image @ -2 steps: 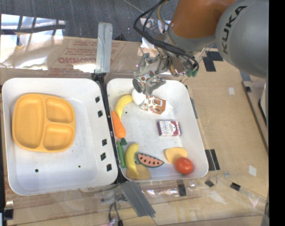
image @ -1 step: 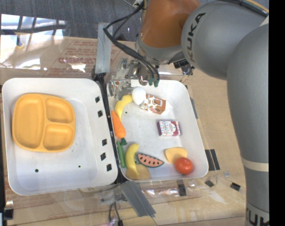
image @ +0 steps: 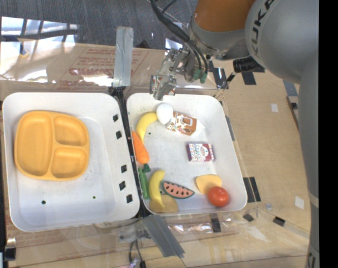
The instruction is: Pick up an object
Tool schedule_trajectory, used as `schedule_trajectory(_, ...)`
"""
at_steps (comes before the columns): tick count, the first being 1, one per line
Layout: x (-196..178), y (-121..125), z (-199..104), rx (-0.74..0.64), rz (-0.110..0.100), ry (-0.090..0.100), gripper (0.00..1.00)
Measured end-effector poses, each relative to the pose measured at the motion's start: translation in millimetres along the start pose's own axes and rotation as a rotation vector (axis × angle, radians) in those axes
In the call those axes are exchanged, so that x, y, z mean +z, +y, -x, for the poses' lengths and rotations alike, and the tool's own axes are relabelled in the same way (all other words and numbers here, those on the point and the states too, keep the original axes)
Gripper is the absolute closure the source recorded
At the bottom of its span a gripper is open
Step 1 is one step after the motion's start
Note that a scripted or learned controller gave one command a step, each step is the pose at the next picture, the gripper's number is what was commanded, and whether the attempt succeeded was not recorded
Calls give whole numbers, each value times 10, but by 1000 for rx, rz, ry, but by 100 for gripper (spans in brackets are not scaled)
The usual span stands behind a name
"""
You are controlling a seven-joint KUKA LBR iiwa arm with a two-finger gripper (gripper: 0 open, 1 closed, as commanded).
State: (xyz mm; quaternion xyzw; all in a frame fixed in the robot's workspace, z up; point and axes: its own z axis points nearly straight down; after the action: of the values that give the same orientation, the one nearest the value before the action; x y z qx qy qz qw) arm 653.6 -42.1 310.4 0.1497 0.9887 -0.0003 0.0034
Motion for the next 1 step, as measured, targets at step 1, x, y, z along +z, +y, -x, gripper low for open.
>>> schedule_trajectory(1, 737, -142, -324, -60, -2, 10, 100)
